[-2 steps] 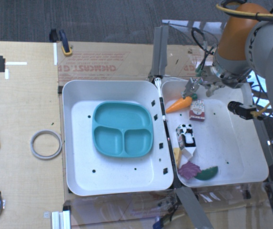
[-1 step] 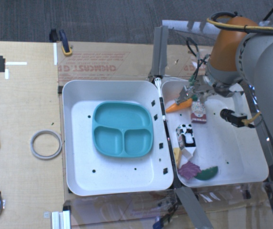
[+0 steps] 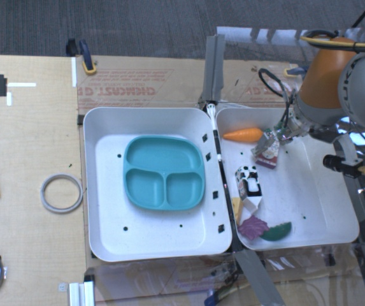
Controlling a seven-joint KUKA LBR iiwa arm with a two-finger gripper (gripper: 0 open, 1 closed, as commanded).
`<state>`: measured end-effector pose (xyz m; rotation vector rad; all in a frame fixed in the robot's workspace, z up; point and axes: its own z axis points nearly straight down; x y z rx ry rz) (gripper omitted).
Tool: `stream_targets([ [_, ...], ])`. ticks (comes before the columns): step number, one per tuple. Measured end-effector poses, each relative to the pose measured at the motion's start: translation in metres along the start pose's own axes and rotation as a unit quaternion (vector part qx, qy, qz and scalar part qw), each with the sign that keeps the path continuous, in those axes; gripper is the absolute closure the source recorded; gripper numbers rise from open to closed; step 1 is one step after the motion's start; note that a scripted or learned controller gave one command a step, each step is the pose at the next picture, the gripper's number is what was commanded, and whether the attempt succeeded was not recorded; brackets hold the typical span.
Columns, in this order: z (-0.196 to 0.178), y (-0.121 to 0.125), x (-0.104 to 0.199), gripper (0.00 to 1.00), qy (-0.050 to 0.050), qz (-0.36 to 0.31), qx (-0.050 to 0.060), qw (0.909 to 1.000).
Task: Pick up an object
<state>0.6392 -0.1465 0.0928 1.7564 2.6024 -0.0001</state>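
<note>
Arm (image 3: 335, 75) reaches in from the upper right of the frame, gripper (image 3: 270, 146) low in the right bin (image 3: 322, 190), upper-left part of it. The gripper tip sits right at a small dark-red item (image 3: 267, 160), touching or just above it; cannot tell whether it is spread or pinching, the tip is a blur of metal and cable. So no confirmed grasp.

Candidates, all in the right bin: carrot (image 3: 243, 134) just left of the gripper near the bin's top-left corner; black-and-white toy (image 3: 249, 180) in the middle-left; purple piece (image 3: 253, 226) and green piece (image 3: 276, 231) touching each other at the lower left; a yellow strip (image 3: 236, 208) against the divider. Left bin (image 3: 99, 190) holds 1 teal plate (image 3: 165, 173) with 3 compartments.

Step in hand, as I judge it: closing on the dark-red item or the carrot. To do it well: centre over 1 target, not between 2, since carrot and dark-red item lie near each other. Carrot is tapered, so grip across its thick end. Lift straight up, keeping clear of the bin wall close by on the left.
</note>
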Motion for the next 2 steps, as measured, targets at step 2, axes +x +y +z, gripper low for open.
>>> stream_targets([
  [2, -0.1, 0.042, 0.049, 1.0, 0.0, 0.004, 0.0, 1.0],
])
